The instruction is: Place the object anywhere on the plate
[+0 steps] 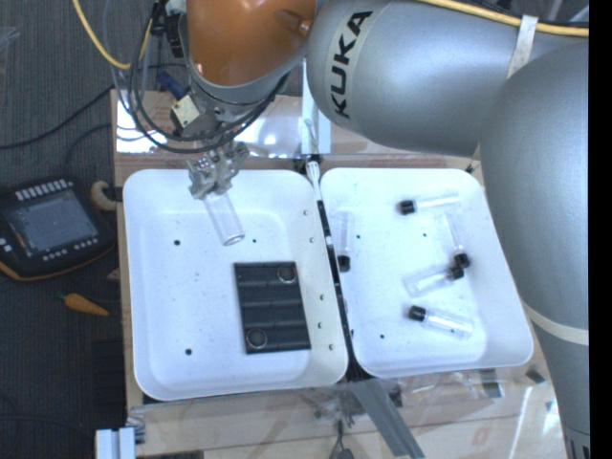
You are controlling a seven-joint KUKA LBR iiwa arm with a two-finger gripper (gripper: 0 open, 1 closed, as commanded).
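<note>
Over the left bin (153, 352), the gripper (212, 182) seems clamped on a clear tube (226, 220), above the dark plate (272, 306).

A pale wooden counter (122, 256) shows as a rim around two white bins. Left of it lies dark grey carpeted floor (48, 75). On the floor rests a black handheld pendant (48, 226) with a grey screen and an orange edge. Yellow and black cables (96, 46) loop across the floor at the top. A metal bracket (368, 414) sits at the counter's front edge.
</note>
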